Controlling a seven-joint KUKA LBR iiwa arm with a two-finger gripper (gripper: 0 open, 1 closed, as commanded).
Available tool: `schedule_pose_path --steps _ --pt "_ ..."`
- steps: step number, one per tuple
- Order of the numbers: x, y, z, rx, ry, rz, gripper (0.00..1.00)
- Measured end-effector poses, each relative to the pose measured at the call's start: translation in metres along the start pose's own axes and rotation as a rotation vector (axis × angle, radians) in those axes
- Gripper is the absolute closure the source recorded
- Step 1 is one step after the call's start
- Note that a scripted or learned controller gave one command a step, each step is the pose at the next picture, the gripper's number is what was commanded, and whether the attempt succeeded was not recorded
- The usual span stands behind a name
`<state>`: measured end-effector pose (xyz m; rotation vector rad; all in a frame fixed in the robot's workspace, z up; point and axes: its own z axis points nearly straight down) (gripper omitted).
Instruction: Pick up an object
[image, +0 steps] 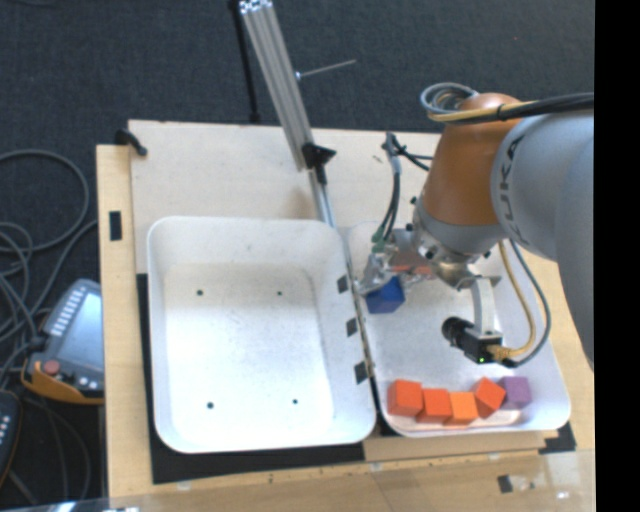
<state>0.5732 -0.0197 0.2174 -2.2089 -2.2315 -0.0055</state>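
The arm reached in over the right bin, and the end effector sat low at that bin's upper left corner, hard by the wall it shares with the left bin. Right at its tip was the blue block, and it looked to be between the fingers, so I judged the end effector clamped on the blue block, though the wrist hid much of the grip. Whether the block had cleared the bin floor, I could not tell.

For this step, a straight vertical lift looked best: the dividing wall was just beside the block, and any sideways drift could knock it loose. Slow and steady, grip kept firm, then away from the rim.

The blue block was a small cube-like piece, solid deep blue, with crisp edges and a matte face, seemingly tilted a little under the tip. Well apart, along the right bin's near edge, lay a row of orange blocks with a purple block at its right end, all untouched. The left bin stood on the table alongside.
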Motion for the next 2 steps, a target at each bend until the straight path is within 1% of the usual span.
schedule_pose_path --steps 1,2 --pt "-0.019 -0.024 -0.052 -0.004 -0.005 0.011 1.0" --pt "0.042 -0.022 0.026 0.009 -0.002 0.004 1.0"
